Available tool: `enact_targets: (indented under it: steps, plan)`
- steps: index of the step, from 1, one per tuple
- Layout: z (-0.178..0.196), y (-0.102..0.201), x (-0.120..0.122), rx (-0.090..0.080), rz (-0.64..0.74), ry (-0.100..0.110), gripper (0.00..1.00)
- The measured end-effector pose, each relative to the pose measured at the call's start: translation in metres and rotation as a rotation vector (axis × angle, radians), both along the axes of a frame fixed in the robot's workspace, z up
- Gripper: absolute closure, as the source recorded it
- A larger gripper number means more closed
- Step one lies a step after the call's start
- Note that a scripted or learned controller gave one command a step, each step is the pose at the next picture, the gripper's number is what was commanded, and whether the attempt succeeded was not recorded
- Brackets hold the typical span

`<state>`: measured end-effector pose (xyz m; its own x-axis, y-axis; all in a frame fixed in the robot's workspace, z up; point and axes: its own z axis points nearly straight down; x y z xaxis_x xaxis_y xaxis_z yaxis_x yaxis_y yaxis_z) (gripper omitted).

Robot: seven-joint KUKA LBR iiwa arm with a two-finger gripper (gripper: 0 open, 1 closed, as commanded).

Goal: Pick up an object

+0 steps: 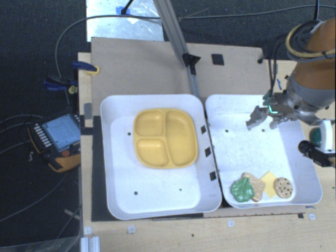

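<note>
- Left bin (118,193): a shallow white tray on the bench, lying just beside its twin.
- Yellow plate (166,138): a three-compartment dish resting flat in the upper middle of the left bin, with nothing in its compartments.
- Right bin (236,156): the second white tray; its floor is bare across the upper and middle part.
- Green leaf (242,189): a toy leaf in the near corner of the right bin, overlapping the tan piece (256,185) at its right.
- Yellow wedge (269,183): a flat cheese-like slice touching the tan piece, between it and the cookie.
- Cookie (283,187): a round speckled biscuit at the right end of the cluster, near the bin's lower right wall.
- Gripper (266,121): poised over the upper part of the right bin, well apart from the cluster; two fingers spread, nothing between them.
- Arm (312,62): grey with an orange band, entering from the right.
</note>
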<state>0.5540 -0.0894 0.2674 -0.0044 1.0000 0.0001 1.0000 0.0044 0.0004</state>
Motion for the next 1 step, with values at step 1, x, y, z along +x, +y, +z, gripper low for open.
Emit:
enact_targets:
  steps: [1]
  plan:
    - [0.0007,0.0,0.0004,0.0,0.0,-0.002,0.0]
